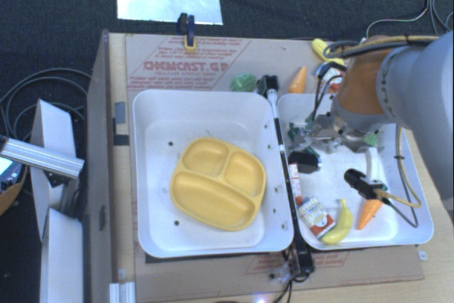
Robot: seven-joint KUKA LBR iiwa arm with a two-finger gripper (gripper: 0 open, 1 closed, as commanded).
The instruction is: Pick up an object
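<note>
Now — end effector (pixel 310 130) R bin | banana (pixel 339 222) well below — apart

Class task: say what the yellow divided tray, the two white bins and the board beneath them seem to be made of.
Tray: probably moulded plastic, with a smooth matt yellow surface and rounded compartments. Bins: likely thin plastic, plain white with a slight sheen and rolled rims. Board: looks like cardboard, dull brown with red print.

Red "CHEMCAST GP" print on brown board (pixel 186 66) behind bins.
</note>
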